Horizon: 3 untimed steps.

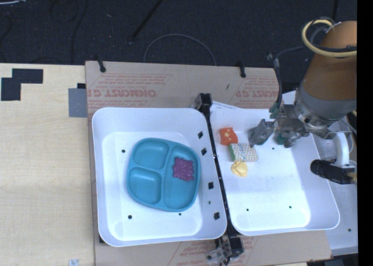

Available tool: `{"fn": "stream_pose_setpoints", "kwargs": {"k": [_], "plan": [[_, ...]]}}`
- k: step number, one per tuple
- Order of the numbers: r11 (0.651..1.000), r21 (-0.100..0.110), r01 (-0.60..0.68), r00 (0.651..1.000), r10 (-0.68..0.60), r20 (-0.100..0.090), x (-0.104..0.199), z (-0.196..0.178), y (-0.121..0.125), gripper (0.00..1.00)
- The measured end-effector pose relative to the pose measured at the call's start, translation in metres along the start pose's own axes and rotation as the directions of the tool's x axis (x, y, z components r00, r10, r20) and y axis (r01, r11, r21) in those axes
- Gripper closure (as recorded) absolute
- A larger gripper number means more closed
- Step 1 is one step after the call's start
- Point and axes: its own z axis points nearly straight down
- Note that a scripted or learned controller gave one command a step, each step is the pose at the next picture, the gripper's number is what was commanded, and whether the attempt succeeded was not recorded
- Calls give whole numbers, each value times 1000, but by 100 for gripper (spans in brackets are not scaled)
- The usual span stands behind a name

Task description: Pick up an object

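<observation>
Claw (267,133) of a grey robot arm (326,78), with an orange band above its wrist, reaches in from the right and hangs over the upper part of the right-hand white bin (291,212). Whether its two fingers are spread or closed cannot be told from this angle; nothing is visibly held between them.

Three small objects lie in that bin, all close to the claw on its left and lower-left. An orange block (228,136) sits to the claw's left, near the divider between the bins. A speckled white and green item (243,153) lies just below and left of the claw, not touching it as far as can be seen. A small yellow piece (239,169) rests right beneath that speckled item, a little farther from the claw.

Well to the claw's left, across the divider, the left-hand white bin (111,201) holds a blue sectioned plate (148,169). A purple cluster (184,169) sits in the plate's right compartment.

Both bins rest on a cardboard sheet (151,87) on the pale wooden desk (41,171).
</observation>
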Motion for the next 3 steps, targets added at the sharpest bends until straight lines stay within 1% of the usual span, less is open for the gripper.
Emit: {"fn": "stream_pose_setpoints", "kwargs": {"k": [1,2,3], "plan": [[1000,-11,2,1000,-2,1,0,-7,2,0],[1000,-6,0,1000,0,0,9,53,2,0],[1000,-5,0,1000,0,0,1,111,1,0]]}}
